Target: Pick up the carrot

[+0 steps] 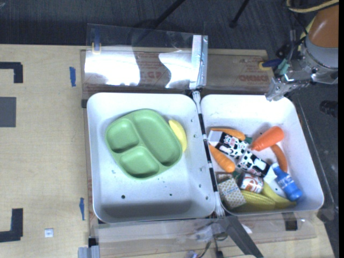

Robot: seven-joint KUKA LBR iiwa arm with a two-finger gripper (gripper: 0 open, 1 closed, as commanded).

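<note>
The right bin [301, 123] holds a heap of toy food. A stubby orange carrot [267, 137] lies tilted near the bin's middle right. A second orange carrot-like piece [222, 158] rests by the bin's left wall, and a third [232, 133] pokes out from under a black-and-white cow-print item [240, 149]. My gripper [275, 92] hangs over the bin's far right corner, well above and behind the carrots, touching none of them. Nothing shows in its grasp.
The left bin [102, 192] carries a green divided plate [143, 142] with a yellow piece [179, 133] at its right edge. The right bin also holds a blue bottle [286, 185], a corn cob [263, 199], a small can [250, 184] and a reddish sausage [279, 156]. A clear plastic sheet [145, 55] stands behind the bins.
</note>
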